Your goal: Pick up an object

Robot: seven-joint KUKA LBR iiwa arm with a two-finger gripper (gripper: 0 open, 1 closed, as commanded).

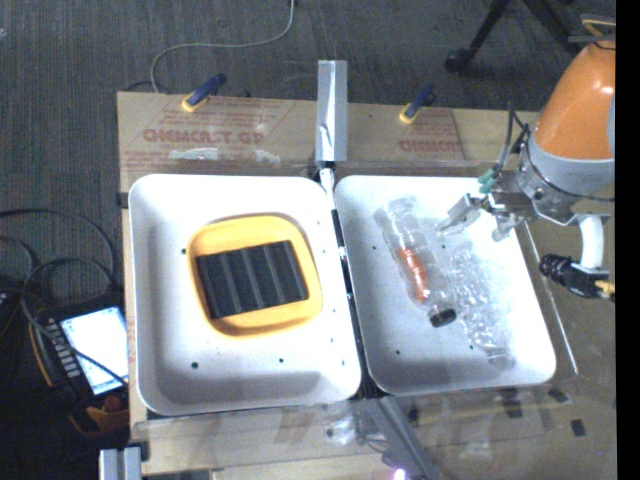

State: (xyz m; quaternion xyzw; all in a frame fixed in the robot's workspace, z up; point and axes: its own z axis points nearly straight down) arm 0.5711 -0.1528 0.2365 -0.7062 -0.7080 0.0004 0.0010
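Observation:
A clear plastic bottle (415, 263) with an orange label and a black cap lies slantwise in the right bin (452, 378). Beside it on the right lies a crinkled clear plastic piece (477, 303). In the left bin (152, 298) rests a yellow frame with a black ribbed insert (258, 273). My gripper (478, 220) hangs over the right bin's upper right corner, above and to the right of the bottle's base. Its fingers (456, 214) stand apart and open, with nothing between them.
A metal post (331, 108) rises at the back between the bins. Two blue and yellow clamps (203, 91) (418, 102) hold the cardboard backing. A black cable plug (568, 271) sticks out by the right bin's edge. A tablet (90, 346) lies on the floor at left.

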